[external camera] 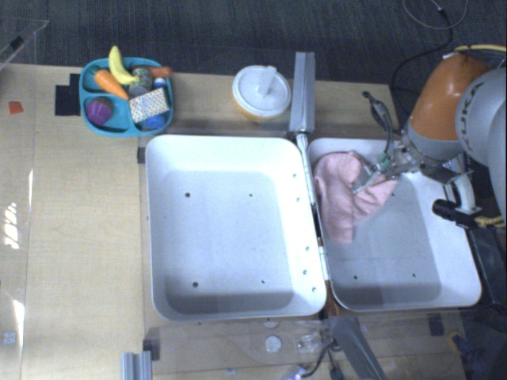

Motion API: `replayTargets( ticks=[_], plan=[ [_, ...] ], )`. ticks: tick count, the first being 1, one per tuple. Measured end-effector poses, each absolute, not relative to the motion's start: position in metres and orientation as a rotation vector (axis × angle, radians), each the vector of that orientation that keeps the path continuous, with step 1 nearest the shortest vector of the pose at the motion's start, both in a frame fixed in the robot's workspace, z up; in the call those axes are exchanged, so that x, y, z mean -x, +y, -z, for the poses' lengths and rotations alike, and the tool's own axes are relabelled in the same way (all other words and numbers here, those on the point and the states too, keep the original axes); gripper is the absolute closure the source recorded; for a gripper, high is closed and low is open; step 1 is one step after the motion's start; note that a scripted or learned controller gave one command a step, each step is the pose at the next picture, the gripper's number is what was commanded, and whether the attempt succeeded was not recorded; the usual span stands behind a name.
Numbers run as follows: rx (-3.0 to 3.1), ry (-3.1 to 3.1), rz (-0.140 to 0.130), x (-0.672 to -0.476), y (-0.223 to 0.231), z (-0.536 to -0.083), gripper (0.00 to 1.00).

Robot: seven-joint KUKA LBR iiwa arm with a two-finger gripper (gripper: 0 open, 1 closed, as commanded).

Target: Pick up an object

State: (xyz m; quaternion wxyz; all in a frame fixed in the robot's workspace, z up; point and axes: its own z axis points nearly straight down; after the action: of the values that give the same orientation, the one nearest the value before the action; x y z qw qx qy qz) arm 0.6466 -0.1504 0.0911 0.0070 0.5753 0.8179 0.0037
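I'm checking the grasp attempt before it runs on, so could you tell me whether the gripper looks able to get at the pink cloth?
Probably yes: the gripper is already at the cloth in the right bin, with nothing lying between them.

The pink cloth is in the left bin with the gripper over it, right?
Not quite. The camera view shows the pink cloth in the right bin, not the left one. The gripper is indeed over it, at the cloth's upper right part.

left bin: open floor | right bin: pink cloth blocks upper-left, front floor free
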Motion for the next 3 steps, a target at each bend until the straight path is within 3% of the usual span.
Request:
replayTargets(
  ticks=[1,2,3],
  plan=[
    [-1.693,2.627,-0.012,-0.624,-0.121,-0.092,0.00],
    [-1.624,2.677,-0.006,-0.616,-0.154,-0.100,0.00],
    [-1.429,2.779,-0.009,-0.596,-0.115,-0.091,0.00]
  ],
)
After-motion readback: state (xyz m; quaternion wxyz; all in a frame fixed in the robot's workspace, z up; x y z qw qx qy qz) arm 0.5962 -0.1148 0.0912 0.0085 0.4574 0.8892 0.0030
